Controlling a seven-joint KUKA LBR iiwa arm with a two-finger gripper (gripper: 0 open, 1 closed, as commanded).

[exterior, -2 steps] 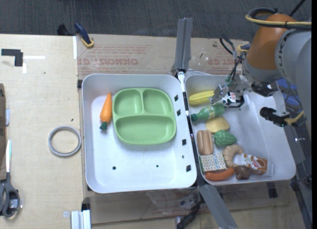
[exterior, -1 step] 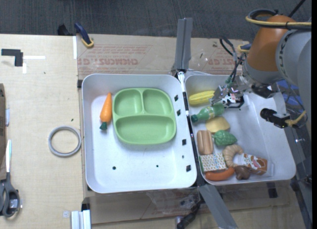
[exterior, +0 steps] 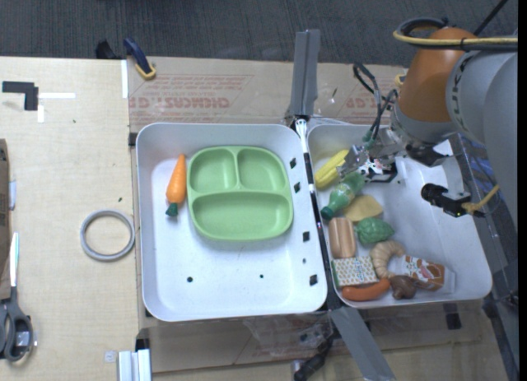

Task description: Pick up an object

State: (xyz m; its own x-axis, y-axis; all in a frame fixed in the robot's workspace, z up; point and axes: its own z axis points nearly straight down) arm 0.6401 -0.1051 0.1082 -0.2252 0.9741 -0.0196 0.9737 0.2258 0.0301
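Note:
The right bin holds a heap of toy food along its left side: a yellow corn cob, a green vegetable, a yellow wedge, a leafy green piece, a hot dog, a patterned cracker, a croissant-like piece, a red sausage and a printed packet. My gripper hangs low at the bin's upper left, right beside the corn cob and above the green vegetable. Nothing shows clearly between its fingers.
The left bin carries a green divided plate and a toy carrot. A tape ring and scissors lie on the bench at the left. A metal divider post stands between the bins.

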